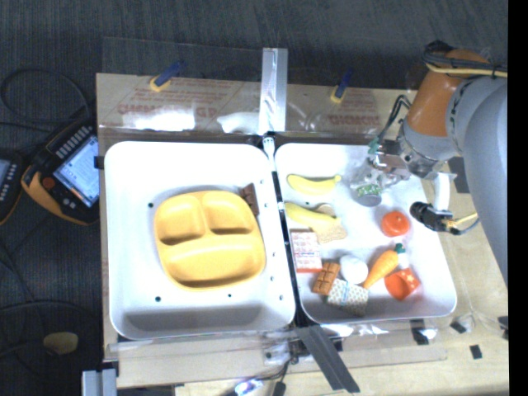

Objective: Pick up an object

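hand (369, 174) low in right bin (441, 283) near its back right corner, over a small grey-green object (368, 192), can't tell finger opening or whether it has a grip; bananas (312, 183) just left, tomato (395, 223) below

Background stuff: orange/black handheld controller (64, 174) w/ a lit blue screen sits on the dark carpet (247, 11) left of the bench, cables around it. Two blue clips (166, 75) pin clear plastic sheeting (177, 106) along the bench's far edge — a shiny metal strip (273, 89) stands upright btwn the sheets.
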`<move>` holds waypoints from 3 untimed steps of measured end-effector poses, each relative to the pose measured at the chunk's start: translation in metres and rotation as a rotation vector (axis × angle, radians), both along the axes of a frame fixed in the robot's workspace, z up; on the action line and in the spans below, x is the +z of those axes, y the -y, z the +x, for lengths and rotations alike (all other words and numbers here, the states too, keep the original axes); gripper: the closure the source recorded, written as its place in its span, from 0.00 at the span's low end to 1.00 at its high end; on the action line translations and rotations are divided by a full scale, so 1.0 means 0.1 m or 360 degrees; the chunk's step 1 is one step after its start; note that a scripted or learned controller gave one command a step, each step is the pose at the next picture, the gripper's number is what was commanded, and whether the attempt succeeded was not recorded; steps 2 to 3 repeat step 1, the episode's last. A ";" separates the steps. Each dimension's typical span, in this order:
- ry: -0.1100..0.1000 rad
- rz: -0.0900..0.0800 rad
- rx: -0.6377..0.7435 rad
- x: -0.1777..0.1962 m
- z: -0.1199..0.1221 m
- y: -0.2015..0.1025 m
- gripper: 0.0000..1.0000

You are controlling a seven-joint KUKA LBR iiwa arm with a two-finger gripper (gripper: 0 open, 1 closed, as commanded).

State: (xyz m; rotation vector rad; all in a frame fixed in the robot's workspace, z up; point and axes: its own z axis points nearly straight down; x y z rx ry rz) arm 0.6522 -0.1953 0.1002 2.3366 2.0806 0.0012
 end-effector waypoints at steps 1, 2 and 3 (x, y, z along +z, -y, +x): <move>-0.0016 0.0013 0.0118 0.94 0.17 -0.46 1.00; -0.0016 0.0013 0.0118 0.94 0.17 -0.46 1.00; -0.0016 0.0013 0.0118 0.94 0.17 -0.46 1.00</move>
